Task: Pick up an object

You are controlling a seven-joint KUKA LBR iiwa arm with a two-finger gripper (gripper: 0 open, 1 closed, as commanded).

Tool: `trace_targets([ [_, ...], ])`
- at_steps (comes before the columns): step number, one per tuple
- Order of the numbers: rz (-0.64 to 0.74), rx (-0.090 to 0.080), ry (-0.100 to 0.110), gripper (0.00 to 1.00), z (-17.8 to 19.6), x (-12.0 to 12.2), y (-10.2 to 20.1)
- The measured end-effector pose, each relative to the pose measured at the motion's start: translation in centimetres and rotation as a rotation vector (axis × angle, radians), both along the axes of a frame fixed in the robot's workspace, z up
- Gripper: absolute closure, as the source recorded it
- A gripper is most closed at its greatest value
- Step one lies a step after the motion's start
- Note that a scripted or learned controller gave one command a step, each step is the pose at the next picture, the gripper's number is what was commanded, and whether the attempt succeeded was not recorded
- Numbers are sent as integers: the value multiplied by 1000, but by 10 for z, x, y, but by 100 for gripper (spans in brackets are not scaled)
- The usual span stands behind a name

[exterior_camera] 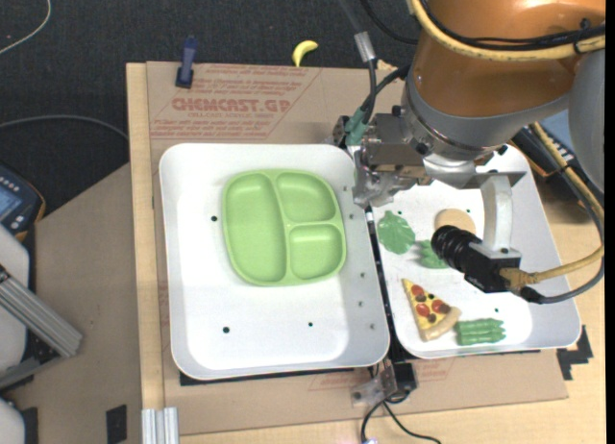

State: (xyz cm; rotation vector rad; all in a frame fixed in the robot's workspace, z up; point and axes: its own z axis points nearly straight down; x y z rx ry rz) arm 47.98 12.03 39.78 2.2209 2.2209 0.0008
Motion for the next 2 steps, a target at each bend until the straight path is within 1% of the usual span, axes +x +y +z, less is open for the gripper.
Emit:
trace_targets([
  [1,5,0,7,100,-41,-1,62],
  [2,-8,0,-7,100,5,0,-15],
])
